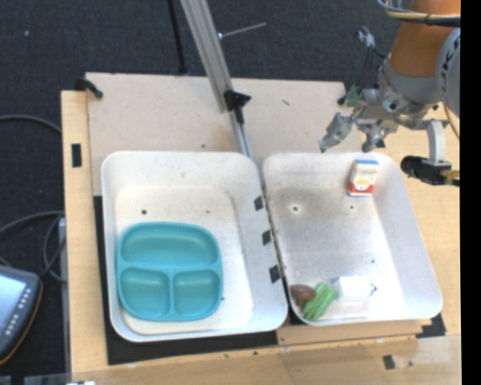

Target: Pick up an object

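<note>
In the right bin [401, 239], a small carton [362, 176] sits near the far wall, with green and brown bits at the near corner. Nothing's picked yet: the gripper [353, 133] hangs above the far rim, looks open and empty, though it's blurry. Teal tray [170, 281] next door.

Teal divided tray [170, 270] in left bin [112, 175]; perhaps a tablet [6, 310] beside the bench.
</note>
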Action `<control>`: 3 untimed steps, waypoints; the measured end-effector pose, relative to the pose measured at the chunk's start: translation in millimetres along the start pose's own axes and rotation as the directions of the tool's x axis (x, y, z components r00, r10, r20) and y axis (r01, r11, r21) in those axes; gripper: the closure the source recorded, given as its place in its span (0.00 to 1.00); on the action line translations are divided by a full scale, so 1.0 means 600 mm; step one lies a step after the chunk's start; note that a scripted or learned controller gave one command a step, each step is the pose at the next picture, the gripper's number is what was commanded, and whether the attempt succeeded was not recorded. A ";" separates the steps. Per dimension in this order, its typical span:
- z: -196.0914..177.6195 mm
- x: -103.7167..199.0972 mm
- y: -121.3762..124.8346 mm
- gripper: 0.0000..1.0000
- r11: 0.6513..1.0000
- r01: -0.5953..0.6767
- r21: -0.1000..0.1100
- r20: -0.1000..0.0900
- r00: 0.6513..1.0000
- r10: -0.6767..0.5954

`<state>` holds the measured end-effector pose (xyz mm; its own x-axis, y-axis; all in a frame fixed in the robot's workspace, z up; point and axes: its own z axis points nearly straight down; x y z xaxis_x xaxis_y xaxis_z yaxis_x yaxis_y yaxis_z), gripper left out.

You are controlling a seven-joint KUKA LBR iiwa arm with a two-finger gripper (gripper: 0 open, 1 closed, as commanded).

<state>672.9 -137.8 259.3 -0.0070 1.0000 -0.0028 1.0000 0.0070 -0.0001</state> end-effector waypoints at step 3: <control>0.071 0.083 -0.068 1.00 1.000 -0.002 0.003 -0.004 1.000 0.002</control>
<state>631.7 -88.1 216.6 -0.0053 1.0000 0.0015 1.0000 0.0053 -0.0032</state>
